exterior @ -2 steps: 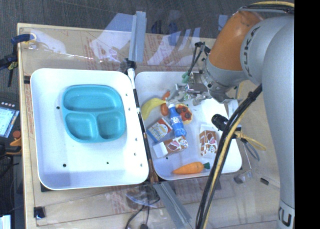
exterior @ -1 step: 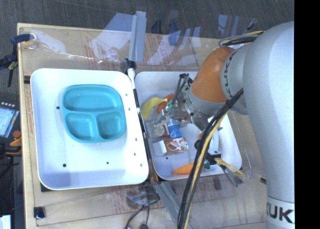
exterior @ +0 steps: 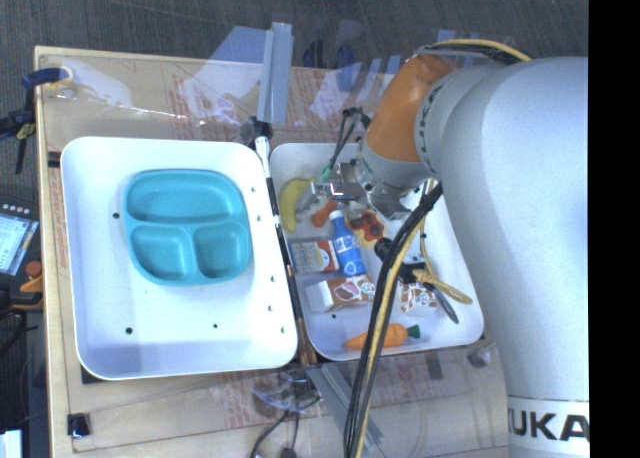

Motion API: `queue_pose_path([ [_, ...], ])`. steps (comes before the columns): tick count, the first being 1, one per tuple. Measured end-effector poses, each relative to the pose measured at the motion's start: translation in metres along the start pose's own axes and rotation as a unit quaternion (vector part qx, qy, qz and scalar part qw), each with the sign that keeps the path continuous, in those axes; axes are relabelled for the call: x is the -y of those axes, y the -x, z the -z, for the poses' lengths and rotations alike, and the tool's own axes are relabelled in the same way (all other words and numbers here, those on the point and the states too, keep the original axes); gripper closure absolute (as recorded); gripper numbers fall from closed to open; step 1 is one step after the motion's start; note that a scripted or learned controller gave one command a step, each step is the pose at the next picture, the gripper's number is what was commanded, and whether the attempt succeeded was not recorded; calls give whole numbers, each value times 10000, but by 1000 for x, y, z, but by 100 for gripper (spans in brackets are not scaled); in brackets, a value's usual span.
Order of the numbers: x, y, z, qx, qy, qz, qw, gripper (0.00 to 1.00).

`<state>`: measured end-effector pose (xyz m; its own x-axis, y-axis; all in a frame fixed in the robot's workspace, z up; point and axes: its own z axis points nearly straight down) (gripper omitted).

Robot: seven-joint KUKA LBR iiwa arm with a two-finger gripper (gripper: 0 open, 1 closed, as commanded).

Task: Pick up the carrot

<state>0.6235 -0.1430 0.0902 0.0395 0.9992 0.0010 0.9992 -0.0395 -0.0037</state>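
Note:
The carrot (exterior: 381, 338) is orange with a green tip and lies along the front edge of the right bin (exterior: 455, 246), partly crossed by a black cable. My gripper (exterior: 333, 189) hangs low over the back left part of that bin, well away from the carrot, next to a yellow banana-shaped toy (exterior: 291, 202) and above a small orange piece (exterior: 320, 214). The wrist and its orange band cover the gripper's upper part.
The right bin also holds a blue bottle (exterior: 345, 244), a red-and-white box (exterior: 311, 256), a small carton (exterior: 346, 291) and other toy food. In the left bin (exterior: 90, 326) sits a teal divided plate (exterior: 188, 223). The grey arm covers the right bin's right side.

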Motion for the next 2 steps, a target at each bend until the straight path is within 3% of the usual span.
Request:
queue_pose_path([
  [1,-32,7,1,11,-20,25,10000,0],
  [2,27,22,0,-4,-10,1163,9932,0],
])
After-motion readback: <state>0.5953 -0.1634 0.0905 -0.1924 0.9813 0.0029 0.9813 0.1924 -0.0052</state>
